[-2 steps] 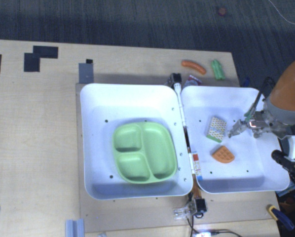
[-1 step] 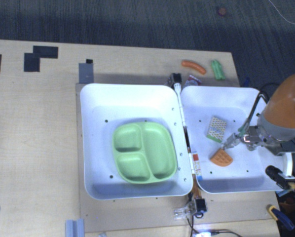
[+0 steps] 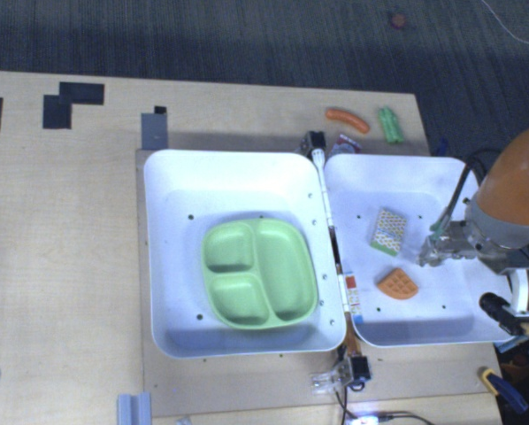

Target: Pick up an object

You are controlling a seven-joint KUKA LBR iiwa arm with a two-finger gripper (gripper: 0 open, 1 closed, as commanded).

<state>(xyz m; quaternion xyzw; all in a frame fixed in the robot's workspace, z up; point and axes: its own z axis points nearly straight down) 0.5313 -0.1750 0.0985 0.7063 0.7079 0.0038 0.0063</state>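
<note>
The gripper (image 3: 429, 253) hangs low in the right bin (image 3: 441, 180), just right of a patterned packet (image 3: 388, 230) and an orange waffle piece (image 3: 397, 283). Its grip cannot be made out; both objects lie on the floor, nothing apparently lifted yet.

A small flat block (image 3: 388, 231) with a fine green-and-white checked face lay tilted on the floor of the right bin (image 3: 397, 177), a little left of that bin's middle. Just below and to its right, apart from it, lay an orange waffle-like piece (image 3: 397, 284) with a rounded lower edge and a gridded top, flat on the white floor, nearer the bin's front wall. Neither piece was lifted.
</note>
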